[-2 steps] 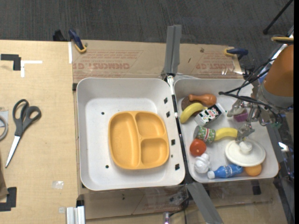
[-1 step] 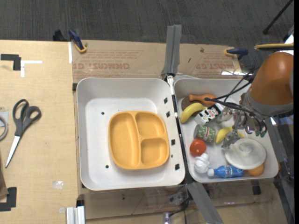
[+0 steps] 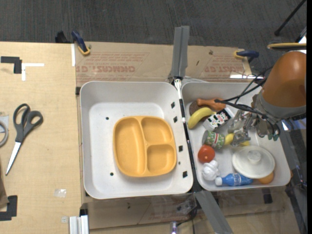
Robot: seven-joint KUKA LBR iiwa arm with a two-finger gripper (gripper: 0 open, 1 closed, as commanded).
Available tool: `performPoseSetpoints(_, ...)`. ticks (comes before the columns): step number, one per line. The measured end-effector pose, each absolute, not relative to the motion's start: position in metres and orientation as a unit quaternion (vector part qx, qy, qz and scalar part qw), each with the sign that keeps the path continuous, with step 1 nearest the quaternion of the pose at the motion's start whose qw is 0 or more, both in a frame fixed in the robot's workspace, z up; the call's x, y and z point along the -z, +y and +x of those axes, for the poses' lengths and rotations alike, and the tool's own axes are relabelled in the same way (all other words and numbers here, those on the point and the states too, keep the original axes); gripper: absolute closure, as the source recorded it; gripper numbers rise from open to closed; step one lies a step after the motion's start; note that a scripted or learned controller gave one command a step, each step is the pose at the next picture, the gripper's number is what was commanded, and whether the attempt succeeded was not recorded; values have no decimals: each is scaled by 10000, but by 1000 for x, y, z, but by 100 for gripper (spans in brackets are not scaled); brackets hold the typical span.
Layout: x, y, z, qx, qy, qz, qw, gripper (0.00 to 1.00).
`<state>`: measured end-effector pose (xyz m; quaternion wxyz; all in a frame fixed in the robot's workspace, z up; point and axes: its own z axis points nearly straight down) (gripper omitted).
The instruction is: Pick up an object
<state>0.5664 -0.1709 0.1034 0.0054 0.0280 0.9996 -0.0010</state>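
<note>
Blue-capped bottle (image 3: 235,180) lies at right bin's (image 3: 285,155) near edge; gripper (image 3: 242,130) low over clutter above white lid (image 3: 253,162), finger state unclear, nothing visibly grasped yet.

Grey arm (image 3: 287,82) reaches in from the right.

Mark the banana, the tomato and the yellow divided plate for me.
banana (image 3: 200,116): camera view, middle of its curved body.
tomato (image 3: 206,153): camera view, centre of the red skin.
yellow divided plate (image 3: 127,145): camera view, floor of its long left compartment.
</note>
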Motion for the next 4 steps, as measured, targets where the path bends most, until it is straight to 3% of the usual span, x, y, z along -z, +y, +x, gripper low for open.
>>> performPoseSetpoints(1, -94, -118, 570, 0, 9883, 1525, 37, 100)
performPoseSetpoints(2, -94, -96, 557, 0, 9784, 2069, 24, 100)
performPoseSetpoints(3, -260, -97, 597, 3, 9716, 2367, 20, 100)
performPoseSetpoints(4, -286, -81, 643, 4, 9603, 2788, 19, 100)
